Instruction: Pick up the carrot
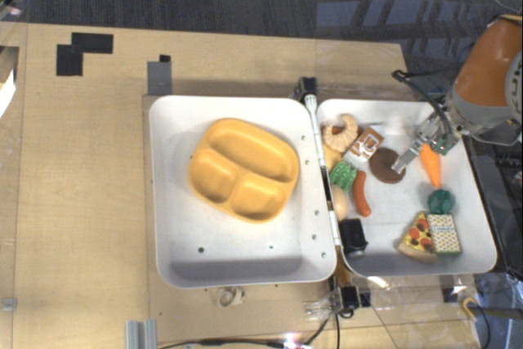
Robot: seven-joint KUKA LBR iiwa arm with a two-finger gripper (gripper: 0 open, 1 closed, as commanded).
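The carrot [431, 166] is orange with a green top and lies in the right bin [482, 257], towards its back right. It points down toward the bin's front. My gripper [415, 155] reaches in from the right and sits low over the bin, right beside the carrot's upper end, on its left. A grey part of the gripper stretches left over a brown disc [382, 166]. The view does not make clear whether the carrot is gripped or only touched.
A yellow divided plate [243, 167] lies in the left bin [176, 257]. Around the carrot are a teal lump [441, 200], a pizza slice [417, 239], a small box [444, 233], a red sausage [361, 196], a green piece [343, 175], a white packet [364, 145] and a tan pastry [339, 131].
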